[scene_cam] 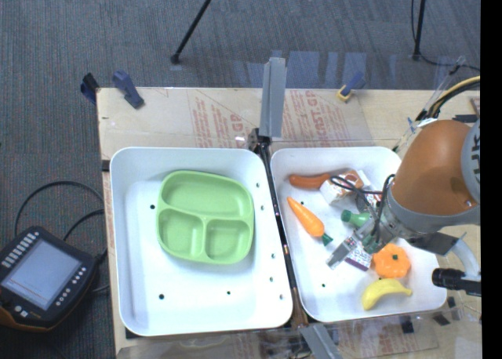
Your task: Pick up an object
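Note:
The right bin [333, 151] holds several toy foods. An orange carrot [307, 218] lies left of centre and a reddish sausage [312, 181] lies near the far wall. A small orange pumpkin [391, 261] and a yellow banana [383, 294] sit at the near right. A green item [355, 217] and a crumpled packet [350, 186] lie toward the middle. My gripper [351, 249] reaches down low into this bin, just left of the pumpkin and over a small dark-and-white item [359, 259]. The arm's orange band [436, 168] hides the bin's right side.
The left bin [140, 279] carries a green divided plate [206, 218]. A grey upright post [273, 100] stands behind the gap between the bins. A teach pendant [41, 275] lies on the floor at the left. Tripod legs cross the carpet behind the bench.

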Robot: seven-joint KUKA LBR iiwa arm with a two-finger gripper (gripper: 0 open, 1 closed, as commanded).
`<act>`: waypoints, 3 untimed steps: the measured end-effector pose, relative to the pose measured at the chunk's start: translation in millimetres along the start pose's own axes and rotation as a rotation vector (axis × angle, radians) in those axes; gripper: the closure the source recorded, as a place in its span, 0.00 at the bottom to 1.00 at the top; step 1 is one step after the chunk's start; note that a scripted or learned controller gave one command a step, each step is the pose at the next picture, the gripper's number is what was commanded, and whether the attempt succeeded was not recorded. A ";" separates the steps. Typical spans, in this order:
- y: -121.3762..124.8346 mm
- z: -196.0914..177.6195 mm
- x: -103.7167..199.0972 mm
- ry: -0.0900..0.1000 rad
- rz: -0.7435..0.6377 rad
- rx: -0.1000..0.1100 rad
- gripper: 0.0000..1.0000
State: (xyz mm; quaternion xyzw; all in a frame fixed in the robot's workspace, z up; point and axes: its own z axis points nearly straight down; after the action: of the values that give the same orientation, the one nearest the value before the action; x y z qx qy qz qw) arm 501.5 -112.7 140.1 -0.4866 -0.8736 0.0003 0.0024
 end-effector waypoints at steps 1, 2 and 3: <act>-0.2 -45.3 -19.5 -0.001 -0.012 -0.001 0.00; 64.6 54.3 -38.8 -0.002 -0.174 -0.002 0.00; 63.6 46.9 -39.8 0.002 -0.166 -0.001 1.00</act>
State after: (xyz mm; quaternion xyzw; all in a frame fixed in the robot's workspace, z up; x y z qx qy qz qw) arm 576.3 -113.0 92.9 -0.4124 -0.9110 -0.0009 0.0032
